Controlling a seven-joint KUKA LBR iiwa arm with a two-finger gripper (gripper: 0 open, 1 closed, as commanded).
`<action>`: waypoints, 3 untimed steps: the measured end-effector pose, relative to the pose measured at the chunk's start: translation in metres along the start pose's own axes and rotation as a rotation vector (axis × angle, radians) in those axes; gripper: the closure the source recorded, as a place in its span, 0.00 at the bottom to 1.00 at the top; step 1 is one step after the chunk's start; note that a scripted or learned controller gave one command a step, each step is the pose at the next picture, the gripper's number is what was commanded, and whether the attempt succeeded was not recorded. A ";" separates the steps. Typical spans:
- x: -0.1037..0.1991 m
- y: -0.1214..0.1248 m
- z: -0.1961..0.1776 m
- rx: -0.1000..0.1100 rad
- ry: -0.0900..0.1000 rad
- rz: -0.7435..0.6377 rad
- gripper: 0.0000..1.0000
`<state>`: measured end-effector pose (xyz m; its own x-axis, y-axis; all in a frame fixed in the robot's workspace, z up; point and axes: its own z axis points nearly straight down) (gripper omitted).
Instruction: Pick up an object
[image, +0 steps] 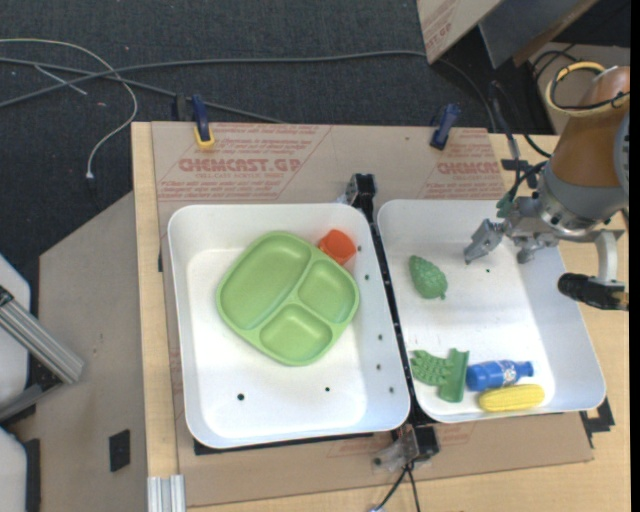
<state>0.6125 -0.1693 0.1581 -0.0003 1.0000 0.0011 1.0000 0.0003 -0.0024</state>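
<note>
In the right bin (570, 330), my gripper (502, 249) hangs over the far part with its two fingers spread apart and nothing between them; it is open. A bumpy green toy (428, 277) lies to the gripper's left, a short way off. Near the front wall of that bin lie a green comb-like toy (441, 371), a blue bottle (497, 374) and a yellow corn cob (513, 398), close together.
The left bin (200, 390) holds a green divided plate (289, 297) with a small orange object (338, 244) at its far right corner. Clamps (203, 131) pin the cardboard sheet at the back. The arm's orange band (590, 150) is at the right.
</note>
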 end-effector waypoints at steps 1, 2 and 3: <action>0.005 0.003 0.062 0.005 0.002 -0.001 0.00; 0.004 0.006 0.046 -0.004 0.000 -0.001 1.00; -0.002 0.001 -0.002 -0.008 -0.003 0.001 1.00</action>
<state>0.6137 -0.1711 0.1601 0.0010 1.0000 -0.0018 1.0000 -0.0009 0.0056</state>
